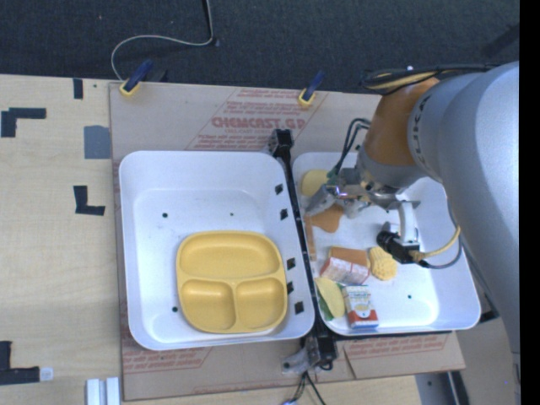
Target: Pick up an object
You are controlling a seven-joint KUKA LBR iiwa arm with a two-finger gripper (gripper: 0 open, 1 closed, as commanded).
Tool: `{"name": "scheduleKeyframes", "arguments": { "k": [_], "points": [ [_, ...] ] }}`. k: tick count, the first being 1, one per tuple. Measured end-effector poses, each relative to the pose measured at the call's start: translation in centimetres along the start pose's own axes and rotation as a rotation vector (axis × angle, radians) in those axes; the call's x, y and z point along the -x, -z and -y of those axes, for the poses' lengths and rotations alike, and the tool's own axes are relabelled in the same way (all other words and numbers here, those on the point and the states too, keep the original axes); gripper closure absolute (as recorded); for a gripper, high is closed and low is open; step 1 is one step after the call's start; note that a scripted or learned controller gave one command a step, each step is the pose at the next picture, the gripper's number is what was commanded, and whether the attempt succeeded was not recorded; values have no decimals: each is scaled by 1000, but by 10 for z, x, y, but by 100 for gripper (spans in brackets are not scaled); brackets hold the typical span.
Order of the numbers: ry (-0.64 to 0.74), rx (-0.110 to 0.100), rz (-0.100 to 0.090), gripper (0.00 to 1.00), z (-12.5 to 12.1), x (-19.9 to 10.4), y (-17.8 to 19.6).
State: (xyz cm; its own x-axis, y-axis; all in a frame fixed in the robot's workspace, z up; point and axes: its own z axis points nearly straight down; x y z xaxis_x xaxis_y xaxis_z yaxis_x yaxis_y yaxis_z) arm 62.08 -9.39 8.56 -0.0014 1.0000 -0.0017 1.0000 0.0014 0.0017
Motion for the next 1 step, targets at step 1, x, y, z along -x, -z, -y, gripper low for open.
{"name": "scheduleKeyframes", "arguments": {
  "k": [1],
  "points": [
    [2, -1, -2, 0, -48, 4, -1]
  ]
}}
